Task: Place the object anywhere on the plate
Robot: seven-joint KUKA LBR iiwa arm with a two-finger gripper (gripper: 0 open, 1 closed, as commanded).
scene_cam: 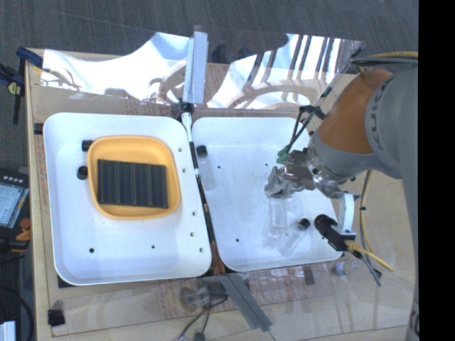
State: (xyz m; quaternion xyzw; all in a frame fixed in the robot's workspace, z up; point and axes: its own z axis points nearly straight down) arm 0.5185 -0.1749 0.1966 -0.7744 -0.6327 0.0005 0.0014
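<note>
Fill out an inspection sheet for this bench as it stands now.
Surface: two shallow white bins, left bin and right bin, side by side on the bench.
Job's things: yellow plate with a dark ribbed centre in the left bin; a clear object in the right bin, hard to make out.
Clutter: small dark item near the right bin's left edge.
Grippers: tool over the right bin, above the clear object; finger state unclear.
Cables: cables run along the arm.
Surroundings: shiny sheeting behind the bins; dark floor beyond.
</note>
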